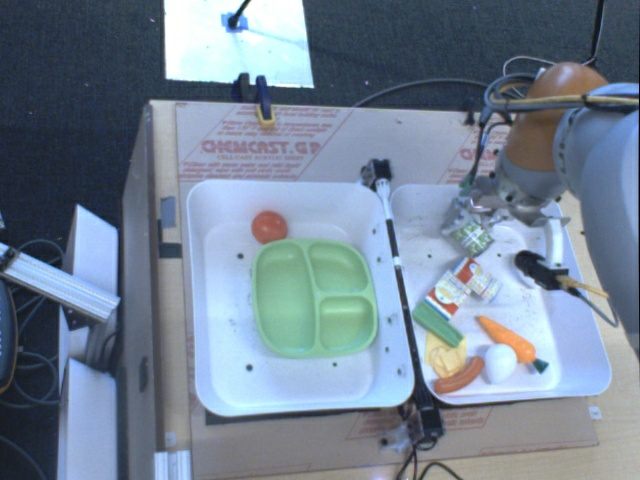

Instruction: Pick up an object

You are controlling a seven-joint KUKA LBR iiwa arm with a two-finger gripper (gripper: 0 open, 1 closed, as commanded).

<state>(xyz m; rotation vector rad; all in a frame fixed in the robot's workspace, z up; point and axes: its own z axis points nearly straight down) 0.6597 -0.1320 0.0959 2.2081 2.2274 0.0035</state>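
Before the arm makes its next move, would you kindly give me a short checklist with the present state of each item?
1. Gripper over the right bin: ok.
2. Green-patterned packet directly under the gripper: ok.
3. Packet held off the bin floor: cannot tell.
4. Neighbouring carton apart from the packet: ok.
5. Carrot, egg and sausage away from the gripper: ok.
6. Green divided plate and tomato in the left bin, out of the way: ok.

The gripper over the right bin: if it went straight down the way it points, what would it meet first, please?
Most likely the small green-patterned packet lying just beneath the gripper near the back of the right bin; depth is hard to judge from this slanted view.
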